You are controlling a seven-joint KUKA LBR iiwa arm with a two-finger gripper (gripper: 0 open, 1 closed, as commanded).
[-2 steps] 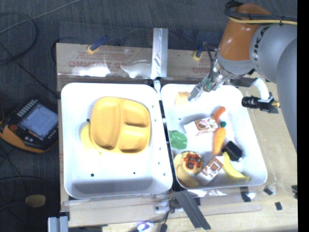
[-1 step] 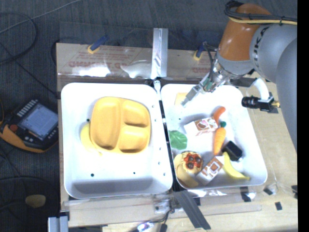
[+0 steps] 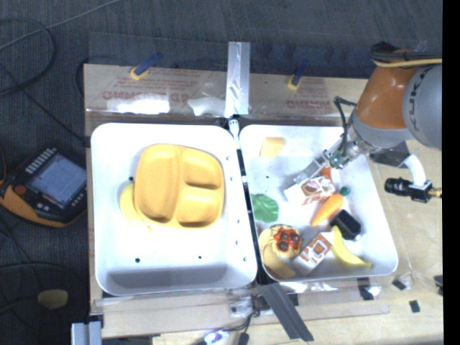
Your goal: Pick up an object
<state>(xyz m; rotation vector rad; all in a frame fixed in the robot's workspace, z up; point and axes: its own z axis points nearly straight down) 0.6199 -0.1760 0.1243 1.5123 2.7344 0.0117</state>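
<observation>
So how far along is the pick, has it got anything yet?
Nothing looks lifted yet. The gripper is down in the right bin, close above the small carton and carrot; whether it grips anything is unclear. Closing on an object and raising it remain.

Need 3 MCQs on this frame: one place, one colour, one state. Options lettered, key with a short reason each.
1. Where does the yellow divided tray lie?
A. left bin
B. right bin
C. on the bench outside the bins

2. What colour is the leaf-like piece near the right bin's left wall?
A. red
B. green
C. blue

3. How does the banana lie?
A. standing on end
B. hanging over the rim
C. flat on the bin floor

Key: 1 A, the tray fills the middle of the left bin. 2 B, it is plainly green. 3 C, it lies flat in the near right corner, beside the black block.
</observation>
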